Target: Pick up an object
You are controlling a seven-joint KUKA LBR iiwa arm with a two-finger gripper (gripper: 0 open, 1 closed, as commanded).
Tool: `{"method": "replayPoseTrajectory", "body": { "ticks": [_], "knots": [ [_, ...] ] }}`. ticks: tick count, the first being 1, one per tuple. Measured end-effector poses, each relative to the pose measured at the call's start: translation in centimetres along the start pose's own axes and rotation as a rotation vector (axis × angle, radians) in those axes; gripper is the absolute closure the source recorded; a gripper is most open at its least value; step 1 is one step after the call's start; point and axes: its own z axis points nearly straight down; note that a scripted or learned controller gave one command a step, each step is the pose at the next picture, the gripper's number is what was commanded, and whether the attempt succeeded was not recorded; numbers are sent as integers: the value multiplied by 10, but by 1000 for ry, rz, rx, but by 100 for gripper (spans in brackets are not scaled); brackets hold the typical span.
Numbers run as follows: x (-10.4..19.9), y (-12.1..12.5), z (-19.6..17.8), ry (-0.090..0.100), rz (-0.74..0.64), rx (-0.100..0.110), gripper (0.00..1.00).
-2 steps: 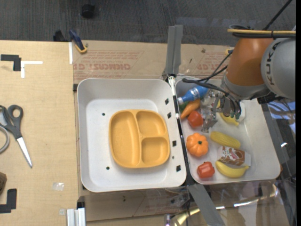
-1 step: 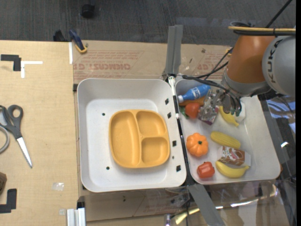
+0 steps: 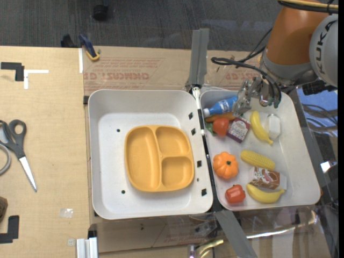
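Observation:
The right bin [image 3: 301, 144] holds a blue-capped bottle [image 3: 219, 107], a red tomato [image 3: 221, 126], a maroon packet [image 3: 238, 129], two bananas [image 3: 260, 126] [image 3: 265, 194], a corn cob [image 3: 257, 158], a small orange pumpkin [image 3: 226, 164], a red pepper [image 3: 235, 194], a snack packet [image 3: 266, 178] and a white object [image 3: 274, 126]. My gripper [image 3: 250, 97] hangs over the bin's far side, just above the bottle's right end and the maroon packet. Nothing shows between its fingers.
The left bin [image 3: 102, 144] holds a yellow divided tray [image 3: 159, 158]. Scissors [image 3: 19, 149] lie on the wooden bench at the far left. Cardboard lies behind the bins, and a grey divider post [image 3: 198, 58] stands between them at the back.

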Motion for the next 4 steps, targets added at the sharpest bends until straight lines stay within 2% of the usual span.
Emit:
{"method": "replayPoseTrajectory", "body": {
  "ticks": [1, 2, 3, 4],
  "knots": [
    [89, -37, 88, 4, -108, -1, 100],
    [62, -68, 9, 1, -78, -1, 100],
    [63, -68, 10, 3, -78, -1, 0],
    [23, -27, 91, -11, -54, -1, 0]
  ]
}}
